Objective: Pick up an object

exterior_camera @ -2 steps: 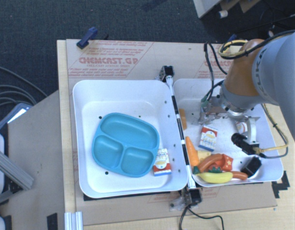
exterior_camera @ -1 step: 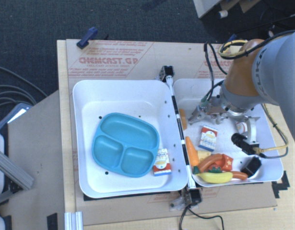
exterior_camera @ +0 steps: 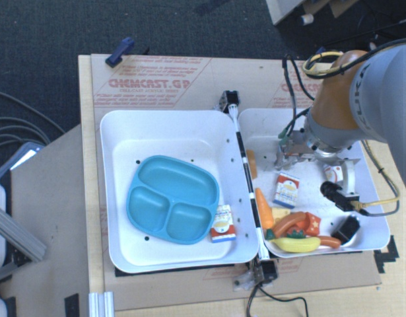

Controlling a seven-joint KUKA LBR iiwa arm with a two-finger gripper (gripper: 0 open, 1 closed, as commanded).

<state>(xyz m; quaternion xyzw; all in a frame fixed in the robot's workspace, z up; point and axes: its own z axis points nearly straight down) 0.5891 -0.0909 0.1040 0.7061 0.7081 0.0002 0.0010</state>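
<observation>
tool (exterior_camera: 292, 152) hangs in the frame's right-hand bin (exterior_camera: 261, 125) | apart or together: can't make out | small carton (exterior_camera: 286, 191) just below it, carrot (exterior_camera: 262, 207) near | risk: crowding, tool may shove carton aside and grab nothing

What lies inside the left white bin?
A blue plate with three compartments, nothing on it, and a small carton beside its lower right corner. The floor of the bin under the plate is covered, so anything beneath cannot be seen.
</observation>
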